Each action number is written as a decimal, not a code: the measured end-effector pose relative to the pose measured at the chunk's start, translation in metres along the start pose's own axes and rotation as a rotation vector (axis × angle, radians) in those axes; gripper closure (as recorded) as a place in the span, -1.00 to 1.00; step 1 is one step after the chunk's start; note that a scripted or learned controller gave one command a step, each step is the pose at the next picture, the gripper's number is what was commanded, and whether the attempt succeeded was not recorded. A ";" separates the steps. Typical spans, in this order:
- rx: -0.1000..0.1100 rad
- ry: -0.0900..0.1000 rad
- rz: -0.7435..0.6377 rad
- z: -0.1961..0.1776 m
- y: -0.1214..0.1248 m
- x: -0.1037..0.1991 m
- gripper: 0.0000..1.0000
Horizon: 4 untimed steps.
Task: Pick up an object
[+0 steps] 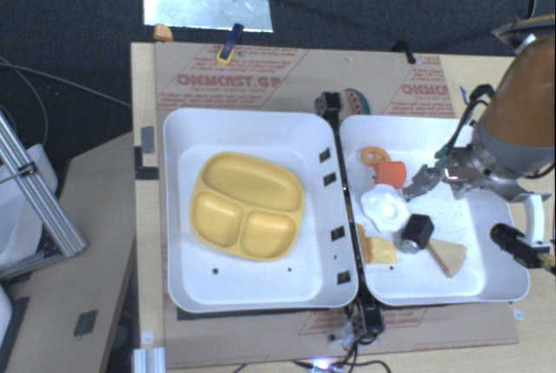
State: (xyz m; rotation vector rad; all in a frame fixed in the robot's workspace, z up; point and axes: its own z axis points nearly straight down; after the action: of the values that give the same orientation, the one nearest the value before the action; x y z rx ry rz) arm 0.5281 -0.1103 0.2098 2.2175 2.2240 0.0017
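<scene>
The right bin [486, 284] holds several toy foods. An orange ring [375, 156] lies at its back left, with a red-orange block [391, 174] just in front of it. A white fried egg [383, 208] sits below the block. A black piece [417, 231] lies beside the egg, a tan wedge [447, 256] to its right and a yellow slice [375, 249] by the bin's left wall. My gripper [423, 183] hangs over the bin's middle, just right of the red-orange block and above the black piece. Nothing shows in its grasp.
The left bin [187, 136] bears a yellow divided plate [245, 206]. A black clip divider [340, 189] runs between the bins. A second dark part of the arm [514, 243] hangs over the right bin's right edge. Cardboard lies under both bins.
</scene>
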 end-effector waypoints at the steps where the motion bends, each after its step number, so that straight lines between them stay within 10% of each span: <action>1: -0.002 0.000 0.009 0.107 -0.042 -0.070 -1.00; 2: -0.012 0.008 -0.002 0.116 -0.024 -0.094 -1.00; 3: -0.020 0.003 -0.002 0.104 -0.022 -0.095 1.00; 4: 0.002 0.002 -0.002 0.126 -0.042 -0.048 1.00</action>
State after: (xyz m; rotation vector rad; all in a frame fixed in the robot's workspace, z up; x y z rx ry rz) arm 0.4865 -0.1587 0.0838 2.2169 2.2281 0.0014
